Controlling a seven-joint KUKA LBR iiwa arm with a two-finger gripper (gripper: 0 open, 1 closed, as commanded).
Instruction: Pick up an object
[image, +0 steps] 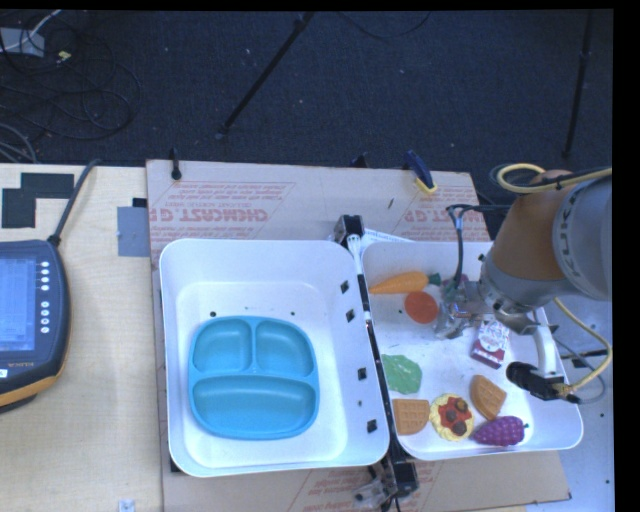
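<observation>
**Claw low in the right bin, beside the red tomato**

The claw (458, 312) is down in the right bin (560, 435), in its upper half. It is too small and blurred here, so I cannot tell if it is open, closed, or gripping something.

Just to the left of the claw, touching it or almost touching, lies a round red tomato (421, 307). Above and to the left of the claw lies an orange carrot (399, 283), close to the tomato. Just to the right of the claw and a little lower is a small red and white packet (490, 343).

Below the claw, near the front wall of the bin, the other toy foods lie in a row: a green leaf piece (402, 373), a square cracker (410, 415), a small pizza (452, 416), a piece of bread (488, 396) and a purple bunch of grapes (498, 431).

Far to the left of the claw, the left bin (190, 265) holds a blue divided plate (254, 377). Both bins stand on the bench (85, 430), and a tablet-like pendant (28, 310) lies at its left edge.
</observation>
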